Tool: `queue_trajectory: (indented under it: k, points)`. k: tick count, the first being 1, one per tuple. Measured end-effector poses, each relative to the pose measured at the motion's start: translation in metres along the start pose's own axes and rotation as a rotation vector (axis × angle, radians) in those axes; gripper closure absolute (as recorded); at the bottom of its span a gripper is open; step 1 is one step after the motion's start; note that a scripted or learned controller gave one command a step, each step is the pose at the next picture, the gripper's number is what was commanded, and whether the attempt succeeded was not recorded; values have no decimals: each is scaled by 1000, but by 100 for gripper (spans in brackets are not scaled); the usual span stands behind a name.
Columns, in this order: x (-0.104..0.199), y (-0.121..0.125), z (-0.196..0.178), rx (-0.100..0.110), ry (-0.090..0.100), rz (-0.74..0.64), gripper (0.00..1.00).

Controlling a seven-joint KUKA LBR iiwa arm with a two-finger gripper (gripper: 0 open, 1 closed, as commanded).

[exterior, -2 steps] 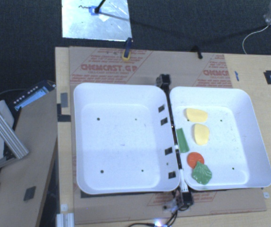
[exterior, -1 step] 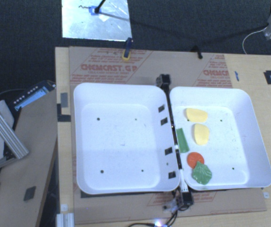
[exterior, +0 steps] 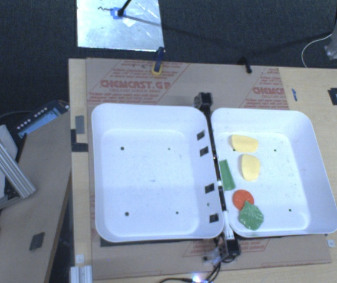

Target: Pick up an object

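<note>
- Right bin (exterior: 310, 158): holds five pieces near its left wall, namely two yellow pieces (exterior: 244, 143) (exterior: 250, 167), one green strip (exterior: 226, 174), one red disc (exterior: 243, 198), and one green leaf (exterior: 251, 216) touching the disc.
- Left bin (exterior: 151, 170): white floor, adjoining the right bin.
- My claw: I cannot tell its state.

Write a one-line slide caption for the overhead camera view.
Two white bins side by side: the right bin holds two yellow pieces, a green strip, an orange disc and a green leafy piece.
</note>
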State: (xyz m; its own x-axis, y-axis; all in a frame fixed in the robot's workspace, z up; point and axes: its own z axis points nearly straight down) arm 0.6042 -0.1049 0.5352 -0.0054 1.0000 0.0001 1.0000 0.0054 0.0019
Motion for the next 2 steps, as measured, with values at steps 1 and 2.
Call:
queue_trajectory:
  k: [1, 2]
  points:
    - [17, -23, 0, 0, 0, 0, 100]
    - [34, -46, 0, -1, 0, 0, 100]
